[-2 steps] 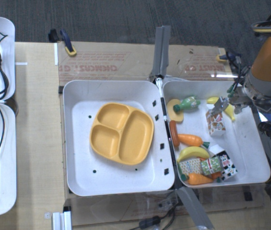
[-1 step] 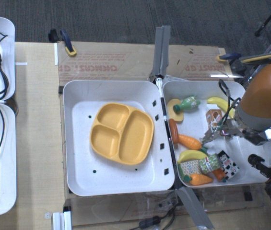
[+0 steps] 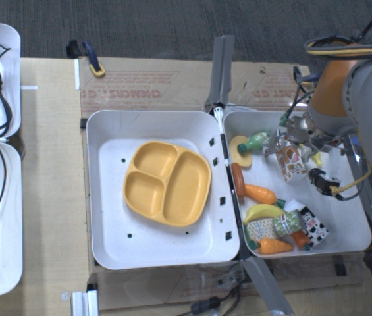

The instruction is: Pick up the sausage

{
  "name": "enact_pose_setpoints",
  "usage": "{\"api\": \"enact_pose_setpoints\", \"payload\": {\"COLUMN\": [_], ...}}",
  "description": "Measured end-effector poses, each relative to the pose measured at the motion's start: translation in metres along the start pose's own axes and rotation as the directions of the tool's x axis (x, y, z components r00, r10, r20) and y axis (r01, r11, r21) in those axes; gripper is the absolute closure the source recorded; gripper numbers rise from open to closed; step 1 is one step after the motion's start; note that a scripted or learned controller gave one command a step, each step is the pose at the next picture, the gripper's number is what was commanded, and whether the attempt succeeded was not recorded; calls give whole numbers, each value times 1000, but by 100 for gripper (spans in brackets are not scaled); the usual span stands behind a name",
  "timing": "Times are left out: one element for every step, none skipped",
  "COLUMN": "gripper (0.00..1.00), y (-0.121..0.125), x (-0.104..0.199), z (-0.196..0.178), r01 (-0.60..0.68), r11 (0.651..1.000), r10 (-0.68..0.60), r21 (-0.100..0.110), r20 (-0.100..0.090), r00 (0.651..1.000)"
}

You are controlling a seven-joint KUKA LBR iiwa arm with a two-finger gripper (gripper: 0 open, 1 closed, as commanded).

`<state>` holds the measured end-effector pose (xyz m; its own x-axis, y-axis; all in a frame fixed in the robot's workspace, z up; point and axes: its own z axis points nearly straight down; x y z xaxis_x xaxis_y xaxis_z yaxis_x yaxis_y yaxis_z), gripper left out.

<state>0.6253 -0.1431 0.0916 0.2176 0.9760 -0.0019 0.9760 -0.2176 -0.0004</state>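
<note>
- Lying in the right bin [image 3: 344, 239], the sausage [image 3: 238, 180] is a long red-brown thing. It rests right against that bin's left wall.
- An orange carrot [image 3: 260, 193] lies just beside it, and a yellow banana [image 3: 263, 212] sits below the carrot.
- More toy food is piled at the bin's near edge, with a second carrot [image 3: 274, 245] there.
- A green bottle [image 3: 257, 141] lies near the far end of the sausage.
- The hand [image 3: 292, 143] is over the far part of the right bin, well apart from the sausage. I cannot tell how it is set.
- The left bin [image 3: 106, 242] has a yellow plate [image 3: 167, 184] with three parts.
</note>
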Motion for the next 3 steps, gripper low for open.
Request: {"api": "enact_pose_setpoints", "payload": {"gripper": [0,0,0], "y": [-76,-111,-28], "x": [5,-38,-30], "z": [1,-12,-13], "r01": [20,-58,-53], "r11": [1000,998,999], "r10": [-20,58,53], "r21": [2,1,2], "r20": [-1,-1,-1], "r00": [1000,998,999]}}
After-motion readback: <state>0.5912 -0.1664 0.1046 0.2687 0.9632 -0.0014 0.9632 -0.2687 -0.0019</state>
